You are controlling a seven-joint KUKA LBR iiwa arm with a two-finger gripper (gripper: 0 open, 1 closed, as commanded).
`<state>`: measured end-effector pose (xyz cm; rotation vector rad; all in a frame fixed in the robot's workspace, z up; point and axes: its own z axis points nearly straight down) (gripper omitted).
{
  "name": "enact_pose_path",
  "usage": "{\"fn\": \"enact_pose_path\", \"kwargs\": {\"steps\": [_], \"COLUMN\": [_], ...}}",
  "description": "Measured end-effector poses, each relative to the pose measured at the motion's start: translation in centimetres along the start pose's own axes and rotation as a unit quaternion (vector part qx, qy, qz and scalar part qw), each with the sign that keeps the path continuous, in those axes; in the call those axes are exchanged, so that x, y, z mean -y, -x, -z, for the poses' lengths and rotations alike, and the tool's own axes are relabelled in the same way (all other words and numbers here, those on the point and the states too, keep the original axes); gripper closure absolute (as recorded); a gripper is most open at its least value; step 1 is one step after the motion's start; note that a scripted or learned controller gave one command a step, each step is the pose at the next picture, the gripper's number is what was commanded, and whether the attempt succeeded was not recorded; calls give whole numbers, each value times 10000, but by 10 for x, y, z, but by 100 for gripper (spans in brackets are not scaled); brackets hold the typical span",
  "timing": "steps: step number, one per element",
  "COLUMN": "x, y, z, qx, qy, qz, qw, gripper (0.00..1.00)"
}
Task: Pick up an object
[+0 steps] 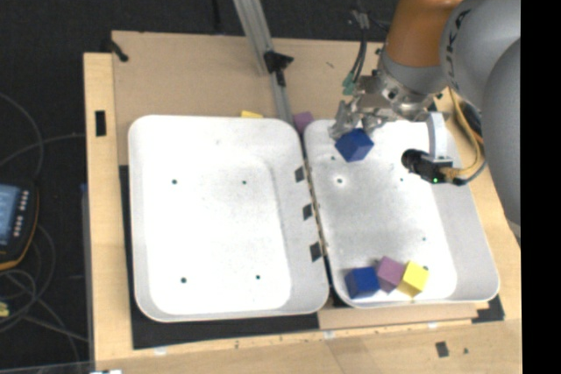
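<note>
While the blue cube (pixel 354 144) sits right under the gripper (pixel 351 125) at the far left corner of the right bin (pixel 456 223), we see the fingers clamped on its top, cube tilted, seemingly lifted off the floor. We note a second blue cube (pixel 361 280), a purple cube (pixel 389 273) and a yellow cube (pixel 414 278) clustered, touching, at the bin's near edge. Left bin (pixel 219 215) beside it; a small purple block (pixel 303 120) and a yellow piece (pixel 252 114) lie behind the bins on the bench (pixel 175 70).
</note>
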<state>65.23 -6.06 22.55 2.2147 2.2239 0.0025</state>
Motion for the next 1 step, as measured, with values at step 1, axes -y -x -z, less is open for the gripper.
{"fn": "enact_pose_path", "kwargs": {"steps": [1], "x": [46], "y": [-65], "z": [-30], "qx": [-14], "qy": [-38], "qz": [13], "qw": [10000], "gripper": [100]}}
